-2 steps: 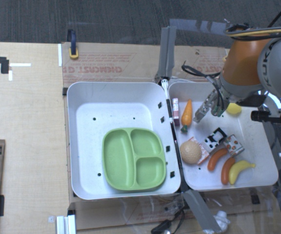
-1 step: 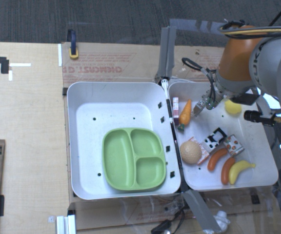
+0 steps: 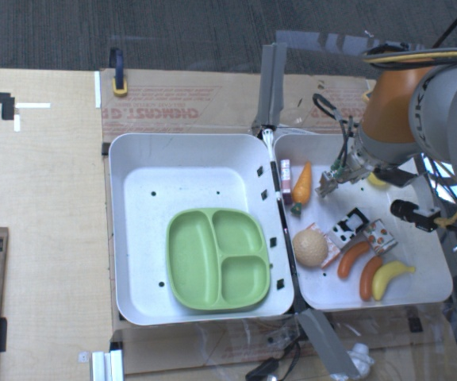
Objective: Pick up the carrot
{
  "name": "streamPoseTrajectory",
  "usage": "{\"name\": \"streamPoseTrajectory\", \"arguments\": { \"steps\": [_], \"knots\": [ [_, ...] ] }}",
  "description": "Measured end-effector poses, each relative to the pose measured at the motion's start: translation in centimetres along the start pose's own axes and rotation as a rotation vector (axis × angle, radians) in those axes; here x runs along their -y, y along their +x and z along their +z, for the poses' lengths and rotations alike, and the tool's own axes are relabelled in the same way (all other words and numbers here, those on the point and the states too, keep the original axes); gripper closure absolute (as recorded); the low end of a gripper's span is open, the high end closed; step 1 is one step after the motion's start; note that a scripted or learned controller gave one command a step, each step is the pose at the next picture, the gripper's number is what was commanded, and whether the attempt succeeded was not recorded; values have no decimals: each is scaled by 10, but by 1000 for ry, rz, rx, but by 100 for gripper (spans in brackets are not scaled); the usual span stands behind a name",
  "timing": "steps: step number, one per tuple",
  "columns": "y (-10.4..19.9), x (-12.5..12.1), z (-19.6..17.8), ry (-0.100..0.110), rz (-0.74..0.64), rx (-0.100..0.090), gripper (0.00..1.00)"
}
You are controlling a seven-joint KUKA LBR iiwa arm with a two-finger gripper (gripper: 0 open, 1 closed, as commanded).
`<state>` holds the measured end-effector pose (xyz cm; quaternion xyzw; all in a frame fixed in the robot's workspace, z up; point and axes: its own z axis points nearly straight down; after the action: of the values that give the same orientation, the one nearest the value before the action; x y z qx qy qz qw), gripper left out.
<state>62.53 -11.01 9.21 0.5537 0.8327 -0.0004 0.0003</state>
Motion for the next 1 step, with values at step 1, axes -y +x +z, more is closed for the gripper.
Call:
{"name": "streamPoseTrajectory", "arguments": {
  "steps": [1],
  "knots": [
    [45,11,-100,0,100,0,100]
  ]
}}
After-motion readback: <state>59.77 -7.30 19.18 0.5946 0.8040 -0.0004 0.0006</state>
